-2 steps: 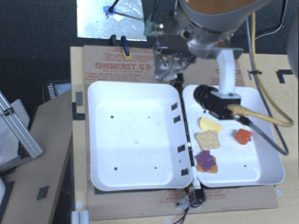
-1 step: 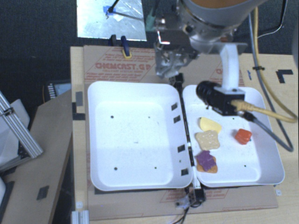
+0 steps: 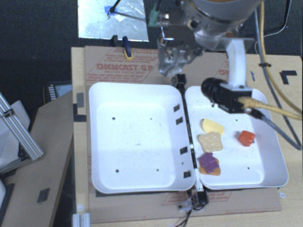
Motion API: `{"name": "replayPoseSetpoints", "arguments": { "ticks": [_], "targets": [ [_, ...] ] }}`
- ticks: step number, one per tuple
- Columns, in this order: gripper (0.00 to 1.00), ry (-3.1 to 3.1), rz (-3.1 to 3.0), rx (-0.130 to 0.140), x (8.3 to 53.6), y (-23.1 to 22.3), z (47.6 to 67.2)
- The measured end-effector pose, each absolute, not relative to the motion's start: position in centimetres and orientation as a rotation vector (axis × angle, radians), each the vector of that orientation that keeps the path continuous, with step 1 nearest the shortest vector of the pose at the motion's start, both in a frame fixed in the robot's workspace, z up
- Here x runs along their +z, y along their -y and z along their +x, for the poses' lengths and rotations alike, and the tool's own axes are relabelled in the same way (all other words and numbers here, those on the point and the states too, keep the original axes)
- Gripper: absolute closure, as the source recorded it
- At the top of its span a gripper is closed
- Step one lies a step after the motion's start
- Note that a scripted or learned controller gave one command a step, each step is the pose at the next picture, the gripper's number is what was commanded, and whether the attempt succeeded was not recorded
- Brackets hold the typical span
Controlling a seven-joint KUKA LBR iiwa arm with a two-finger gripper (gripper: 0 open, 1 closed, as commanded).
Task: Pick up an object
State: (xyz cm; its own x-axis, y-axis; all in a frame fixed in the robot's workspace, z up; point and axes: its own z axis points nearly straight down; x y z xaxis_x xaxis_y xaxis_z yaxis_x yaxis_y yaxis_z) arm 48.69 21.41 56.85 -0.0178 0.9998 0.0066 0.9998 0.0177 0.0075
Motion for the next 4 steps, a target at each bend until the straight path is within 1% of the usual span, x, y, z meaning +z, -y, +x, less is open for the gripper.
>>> {"name": "replayPoseSetpoints", "arguments": {
  "ticks": [4],
  "targets": [
    [1.00, -2.258, 2.183, 0.031, 61.3, -21.5, 48.8]
  ]
}}
